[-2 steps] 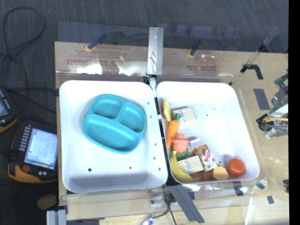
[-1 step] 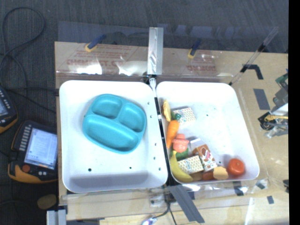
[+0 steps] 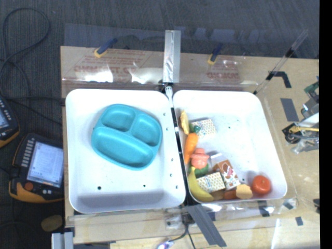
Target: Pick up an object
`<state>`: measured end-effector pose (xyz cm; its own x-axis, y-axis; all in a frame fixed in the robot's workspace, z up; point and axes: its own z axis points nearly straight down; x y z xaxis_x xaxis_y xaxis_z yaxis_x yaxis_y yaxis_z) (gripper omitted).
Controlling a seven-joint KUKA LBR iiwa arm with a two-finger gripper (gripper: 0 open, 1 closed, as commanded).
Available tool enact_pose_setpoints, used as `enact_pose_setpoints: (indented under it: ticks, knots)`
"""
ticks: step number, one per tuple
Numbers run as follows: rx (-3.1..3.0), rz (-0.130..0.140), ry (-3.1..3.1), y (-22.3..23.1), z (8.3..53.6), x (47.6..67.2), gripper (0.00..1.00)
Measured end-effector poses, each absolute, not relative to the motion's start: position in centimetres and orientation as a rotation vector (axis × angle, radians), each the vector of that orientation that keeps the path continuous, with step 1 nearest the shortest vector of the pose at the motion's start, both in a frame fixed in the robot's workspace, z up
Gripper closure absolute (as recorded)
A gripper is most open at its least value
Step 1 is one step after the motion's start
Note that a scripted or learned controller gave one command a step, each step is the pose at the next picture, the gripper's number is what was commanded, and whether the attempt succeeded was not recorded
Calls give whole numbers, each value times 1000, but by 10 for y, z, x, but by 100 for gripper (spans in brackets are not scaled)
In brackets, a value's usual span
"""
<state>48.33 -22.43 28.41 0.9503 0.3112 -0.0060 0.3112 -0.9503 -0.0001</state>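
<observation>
The right bin holds a pile of toy food along its left and front sides. A red tomato lies at the front right, a yellow banana at the front left. An orange carrot lies against the left wall, with a small printed box just behind it. Another printed carton and a red-brown box sit near the front. A pink-red strawberry-like piece rests in the middle of the pile.
The left bin bears a blue divided plate. A metal divider post stands behind the bins. A handheld pendant lies off the bench at left, with cables nearby. Small hardware sits at the bench's right edge.
</observation>
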Motion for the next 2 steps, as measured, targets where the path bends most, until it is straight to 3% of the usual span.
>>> enact_pose_setpoints:
  ticks: [1, 2]
  knots:
    - [3125, -8, 337, -223, 281, 484, 100]
    - [3123, -6, 328, -224, 477, 489, 100]
